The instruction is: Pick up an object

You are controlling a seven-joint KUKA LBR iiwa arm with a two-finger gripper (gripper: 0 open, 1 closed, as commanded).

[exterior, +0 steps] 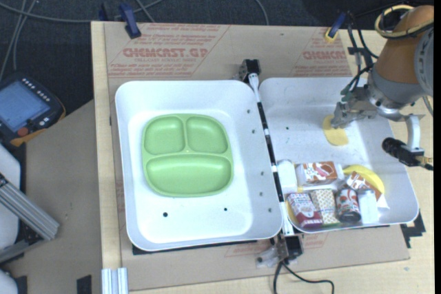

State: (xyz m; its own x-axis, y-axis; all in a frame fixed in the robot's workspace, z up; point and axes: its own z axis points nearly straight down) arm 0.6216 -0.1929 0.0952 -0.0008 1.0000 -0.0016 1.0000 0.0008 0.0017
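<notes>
Right now we have our hand (340, 122) low in the right bin (303, 96), its tip just above a small pale yellow piece (336, 138) that lies flat on the bin floor. Whether the hand is wide, narrow or closed on anything we cannot tell, since the wrist hides that part from the camera above. The yellow piece lies directly under the hand and seems the likeliest thing to pick, though we judge this only from how near it is.

Nearer the camera from the hand, at the bin's front edge, sits a cluster: a banana (366, 177) and several small snack packets (320, 200) pressed together. Far to the hand's left, in the other bin (138, 103), rests a green divided plate (187, 155) (three compartments).

What could go wrong: the yellow piece looks thin and flat, so we may close over it and come up with nothing, or merely push it along the smooth white floor. The bin's far wall is not far behind the hand, and a cable (353, 55) hangs close by the wrist; either could catch us on a careless lift.

As for writing, the brown board of the desk (165, 51) carries red print that reads roughly "CHEMCAST GP", repeated behind the right bin. The packet labels are too small for us to read.
</notes>
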